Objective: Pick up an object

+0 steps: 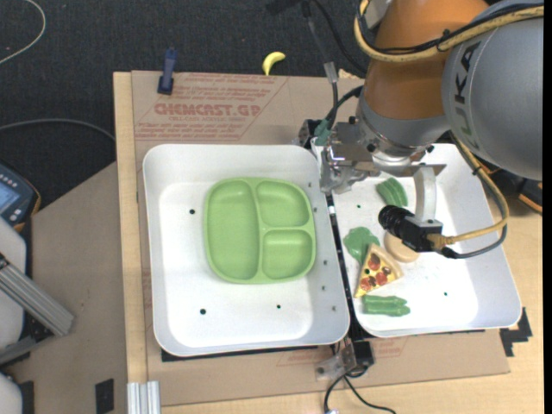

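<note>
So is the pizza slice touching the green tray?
Apart. The camera view shows the pizza slice in the right bin and the green tray in the left bin, bin walls between them.

Dark carpet floor (78,41); brown cardboard sheet (216,106) on bench.

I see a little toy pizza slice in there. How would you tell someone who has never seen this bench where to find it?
Start at the right-hand white bin, the one the grey arm reaches over. Near its left wall sits a small cluster of toy food, and the pizza slice lies in its lower part, just above a green pea pod. It is the only triangular piece, yellow with red and dark spots, while its neighbours are plain green or tan.
</note>
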{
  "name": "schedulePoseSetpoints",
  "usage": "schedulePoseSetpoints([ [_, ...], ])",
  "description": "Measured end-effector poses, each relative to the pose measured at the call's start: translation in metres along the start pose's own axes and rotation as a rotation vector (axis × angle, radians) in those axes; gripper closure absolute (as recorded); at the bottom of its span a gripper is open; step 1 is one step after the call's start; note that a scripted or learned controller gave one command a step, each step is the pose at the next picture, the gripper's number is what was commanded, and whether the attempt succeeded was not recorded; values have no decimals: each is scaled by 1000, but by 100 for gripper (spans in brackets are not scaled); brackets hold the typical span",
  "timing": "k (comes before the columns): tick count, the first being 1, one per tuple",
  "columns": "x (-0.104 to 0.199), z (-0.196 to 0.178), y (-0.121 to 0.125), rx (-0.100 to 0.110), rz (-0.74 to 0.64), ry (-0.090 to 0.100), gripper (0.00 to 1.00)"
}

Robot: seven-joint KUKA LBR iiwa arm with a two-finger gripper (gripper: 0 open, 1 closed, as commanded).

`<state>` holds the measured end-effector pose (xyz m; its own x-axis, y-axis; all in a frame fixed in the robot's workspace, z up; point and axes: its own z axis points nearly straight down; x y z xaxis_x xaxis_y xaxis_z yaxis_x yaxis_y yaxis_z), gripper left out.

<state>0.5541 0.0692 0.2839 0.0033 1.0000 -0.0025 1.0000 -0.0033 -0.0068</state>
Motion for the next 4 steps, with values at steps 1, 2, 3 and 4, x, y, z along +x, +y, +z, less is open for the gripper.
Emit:
schedulePoseSetpoints([
  [1, 71, 47, -54, 3, -10, 4, 100],
  [2, 20, 93, -32, 0, 3, 1, 100],
  [3, 101, 146, -58, 2, -10, 3, 100],
  [4, 160, -11, -4, -27, -11, 12, 100],
])
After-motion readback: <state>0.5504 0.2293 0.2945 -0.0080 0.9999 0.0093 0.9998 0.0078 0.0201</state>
